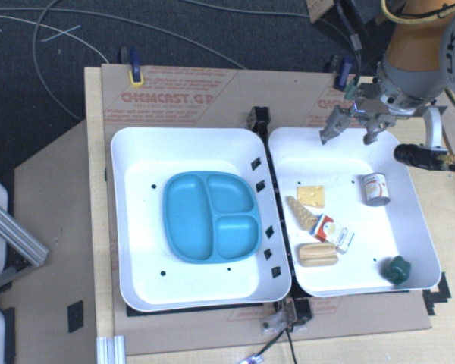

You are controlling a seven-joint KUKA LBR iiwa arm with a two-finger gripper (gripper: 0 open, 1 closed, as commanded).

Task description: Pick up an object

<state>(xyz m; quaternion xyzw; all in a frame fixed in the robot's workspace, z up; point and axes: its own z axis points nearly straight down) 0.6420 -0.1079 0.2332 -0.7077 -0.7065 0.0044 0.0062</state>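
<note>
In the right bin (409, 226) I see the candidates for picking: a small tin can (374, 189) lying on its side near the far right wall, a yellow cheese block (312, 196) near the middle, a pale wedge (302, 213) just beside it, a red-and-white packet (334, 233) touching that wedge's lower end, a tan bread roll (318, 255) below them, and a dark green round object (398, 270) in the near right corner. My end effector (355, 131) hovers over the bin's far rim, fingers spread apart with nothing between them, well apart from every item. The left bin (136, 203) carries a blue divided plate (211, 216). Both bins sit on the worktop (189, 89).
</note>
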